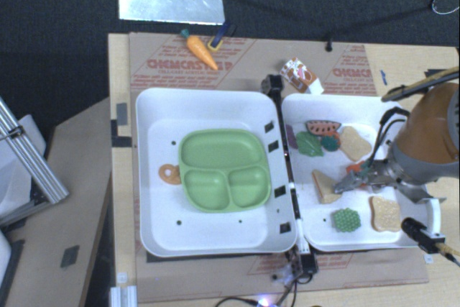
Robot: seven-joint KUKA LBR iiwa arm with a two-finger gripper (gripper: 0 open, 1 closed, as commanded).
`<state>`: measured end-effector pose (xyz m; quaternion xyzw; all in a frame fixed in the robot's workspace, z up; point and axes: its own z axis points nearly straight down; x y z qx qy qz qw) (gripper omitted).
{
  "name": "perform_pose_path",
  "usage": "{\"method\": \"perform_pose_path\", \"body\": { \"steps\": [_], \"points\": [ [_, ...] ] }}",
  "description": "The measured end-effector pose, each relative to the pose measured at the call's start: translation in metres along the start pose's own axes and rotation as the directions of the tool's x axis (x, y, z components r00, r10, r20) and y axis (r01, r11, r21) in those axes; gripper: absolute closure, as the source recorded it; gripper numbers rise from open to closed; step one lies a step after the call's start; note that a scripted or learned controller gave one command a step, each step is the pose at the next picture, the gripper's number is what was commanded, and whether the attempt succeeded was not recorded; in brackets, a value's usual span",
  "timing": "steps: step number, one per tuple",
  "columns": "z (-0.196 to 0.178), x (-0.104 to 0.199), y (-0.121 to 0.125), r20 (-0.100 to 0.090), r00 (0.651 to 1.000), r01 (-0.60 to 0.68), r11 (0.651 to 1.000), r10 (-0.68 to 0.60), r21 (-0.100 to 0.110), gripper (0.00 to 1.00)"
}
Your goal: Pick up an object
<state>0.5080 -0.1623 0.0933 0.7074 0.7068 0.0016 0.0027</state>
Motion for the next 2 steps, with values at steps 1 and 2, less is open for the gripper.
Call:
{"method": "perform_pose_path", "body": {
  "steps": [1,2],
  "points": [
    [-0.011,-0.001,0.000,0.001,1.000,0.001,1.000,-0.001,-0.002,1.00],
    [-0.056,0.004,0.001,0.000,1.000,0.005,1.000,-0.005,0.001,1.00]
  ]
}}
